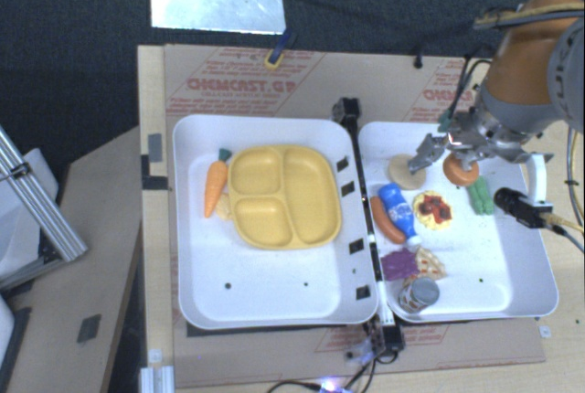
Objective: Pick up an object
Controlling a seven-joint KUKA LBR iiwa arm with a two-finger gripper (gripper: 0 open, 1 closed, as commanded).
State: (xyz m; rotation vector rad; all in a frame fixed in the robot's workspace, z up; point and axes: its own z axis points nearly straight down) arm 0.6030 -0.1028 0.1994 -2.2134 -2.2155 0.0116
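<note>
Hovering low over the right bin (535, 286), gripper (445, 155) apparently spread wide, straddling tan disc (403, 172) and orange doughnut (461, 171), clamping nothing, perhaps aiming between them.

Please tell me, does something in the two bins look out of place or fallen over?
Mostly tidy. A small metal can lies on its side near the front of the right white bin. In the left white bin, an orange toy carrot lies outside the yellow divided plate, against its left edge.

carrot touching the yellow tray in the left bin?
Touching. In the camera view the carrot lies against the left edge of the yellow tray, no white bin floor showing between them.
</note>
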